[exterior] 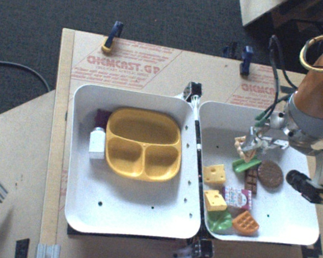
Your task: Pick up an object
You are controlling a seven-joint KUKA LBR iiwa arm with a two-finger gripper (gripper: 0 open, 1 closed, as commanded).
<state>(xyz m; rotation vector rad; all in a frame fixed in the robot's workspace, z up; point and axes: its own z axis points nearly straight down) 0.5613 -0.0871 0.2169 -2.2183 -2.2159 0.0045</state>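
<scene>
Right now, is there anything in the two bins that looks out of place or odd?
Nothing looks spilled or broken. The yellow divided tray lies flat in the left bin, with a small white bottle beside it. The toy foods crowd the right bin; a cheese wedge lies near its left wall.

You are viewing two white bins (77,160) on tan board printed with red lettering (123,64). A mustard-yellow divided tray (144,144) is showing beside a white bottle (97,144). Yellow holed cheese wedges (215,174), an orange waffle (246,222), a brown cookie (270,175) and a green piece (246,165) are showing.
</scene>
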